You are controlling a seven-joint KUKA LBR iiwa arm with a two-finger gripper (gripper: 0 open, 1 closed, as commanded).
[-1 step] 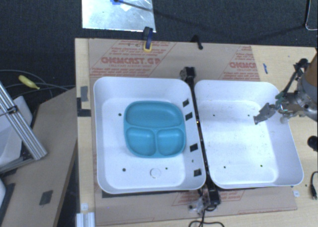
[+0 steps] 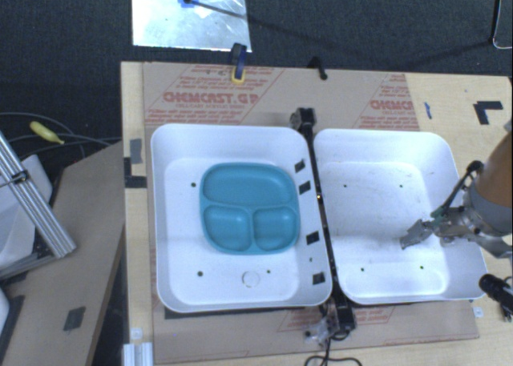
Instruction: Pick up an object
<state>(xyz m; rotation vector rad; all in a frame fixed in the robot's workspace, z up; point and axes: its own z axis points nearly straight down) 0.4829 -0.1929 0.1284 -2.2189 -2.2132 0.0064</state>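
Two white bins; claw (image 2: 415, 235) low over right bin (image 2: 385, 148), arm cropped, finger gap unreadable; blue tray (image 2: 248, 207) left.

The arm (image 2: 493, 196) is cut off by the right edge, and the pincer's (image 2: 418, 234) grip is unclear.

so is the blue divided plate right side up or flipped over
Right side up: the blue divided plastic plate lies flat in the left white bin with its three compartments' hollows facing up, one large above two smaller.
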